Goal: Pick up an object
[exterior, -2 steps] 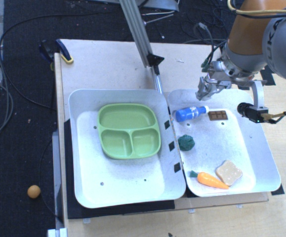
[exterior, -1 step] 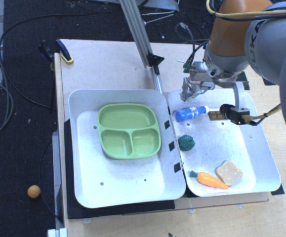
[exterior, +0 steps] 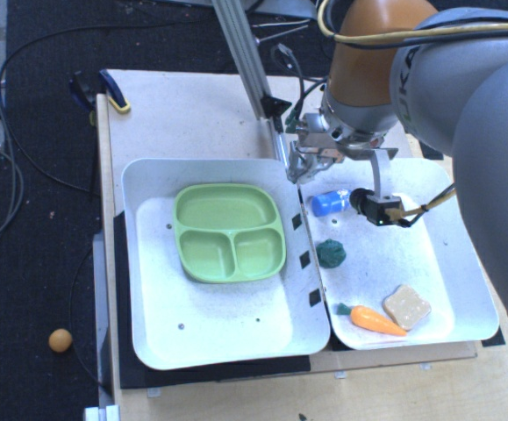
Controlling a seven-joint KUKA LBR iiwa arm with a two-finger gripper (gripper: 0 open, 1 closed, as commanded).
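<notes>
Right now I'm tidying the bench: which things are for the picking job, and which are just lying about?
For the job: gripper, blue cylinder, dark green lump, carrot, beige slice, green plate.
Lying about: orange ball, blue-and-yellow clip.

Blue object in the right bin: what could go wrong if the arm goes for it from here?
The gripper hangs over the wall between the bins, beside the blue object, so a straight descent may hit the wall or miss. The blue object looks rounded and could roll toward the dark green lump if nudged.
</notes>
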